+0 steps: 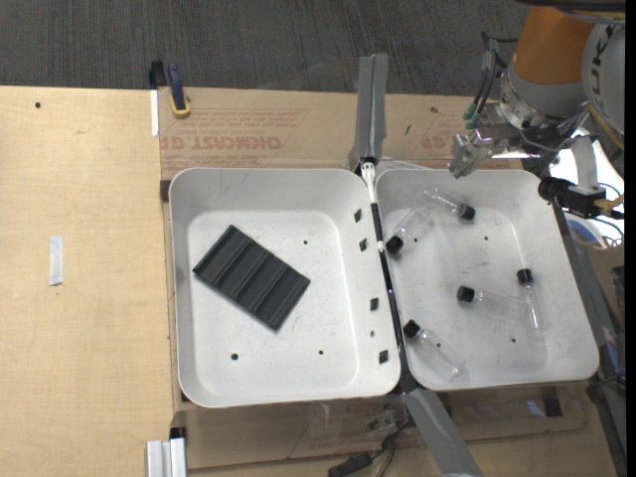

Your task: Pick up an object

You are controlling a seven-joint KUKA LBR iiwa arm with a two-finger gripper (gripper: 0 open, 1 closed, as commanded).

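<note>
A dark ridged block (250, 276) is lying flat in the middle of the left bin (189, 366), turned at a slant. In the right bin (576, 366), small clear tubes with black caps are lying about: one (449, 206) near the back edge, one (395, 243) by the left wall, two (464, 293) (528, 291) in the middle, one (427, 340) near the front. They are any which way, probably dropped in. The gripper (465, 157) is hanging over the right bin's back edge, gripping nothing I can see. I cannot tell its grip.

Robotics lab: industrial arm (561, 38) over plywood counter (79, 266), two white bins (184, 266), cardboard sheet (258, 132), grey carpet (248, 18).
</note>
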